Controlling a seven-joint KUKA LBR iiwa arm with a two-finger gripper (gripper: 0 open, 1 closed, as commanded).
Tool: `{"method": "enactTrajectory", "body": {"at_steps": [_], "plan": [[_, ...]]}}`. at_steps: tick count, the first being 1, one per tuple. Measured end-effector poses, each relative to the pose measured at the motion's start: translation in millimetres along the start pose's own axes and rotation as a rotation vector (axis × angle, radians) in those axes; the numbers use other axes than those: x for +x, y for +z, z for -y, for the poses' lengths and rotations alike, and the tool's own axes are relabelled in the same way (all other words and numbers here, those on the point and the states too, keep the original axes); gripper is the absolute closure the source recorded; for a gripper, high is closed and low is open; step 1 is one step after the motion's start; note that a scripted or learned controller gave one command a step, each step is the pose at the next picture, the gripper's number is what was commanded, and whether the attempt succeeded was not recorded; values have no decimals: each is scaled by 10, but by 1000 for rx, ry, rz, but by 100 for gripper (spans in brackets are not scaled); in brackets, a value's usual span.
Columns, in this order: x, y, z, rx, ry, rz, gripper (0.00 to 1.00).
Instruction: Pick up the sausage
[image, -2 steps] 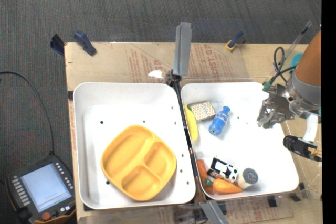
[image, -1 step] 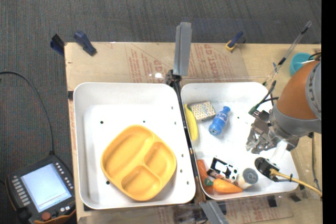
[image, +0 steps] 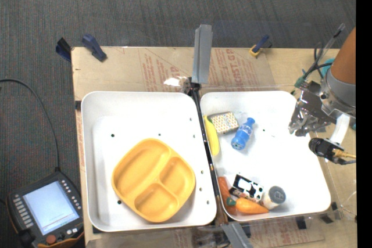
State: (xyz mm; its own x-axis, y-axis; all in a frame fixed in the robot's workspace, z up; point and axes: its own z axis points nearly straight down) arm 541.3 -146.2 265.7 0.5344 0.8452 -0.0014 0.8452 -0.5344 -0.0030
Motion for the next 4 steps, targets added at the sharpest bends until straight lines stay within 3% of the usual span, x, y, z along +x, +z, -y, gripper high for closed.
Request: {"method": "enactTrajectory", "body": {"at_steps": [1,2,3,4], "plan": [[-301,1283,570,5,174,0,100],[-207,109,40,2,75,0,100],[-155,1796,-83,2,184,-1,100],[-164,1168,-558,1,42,-1,100]]}}
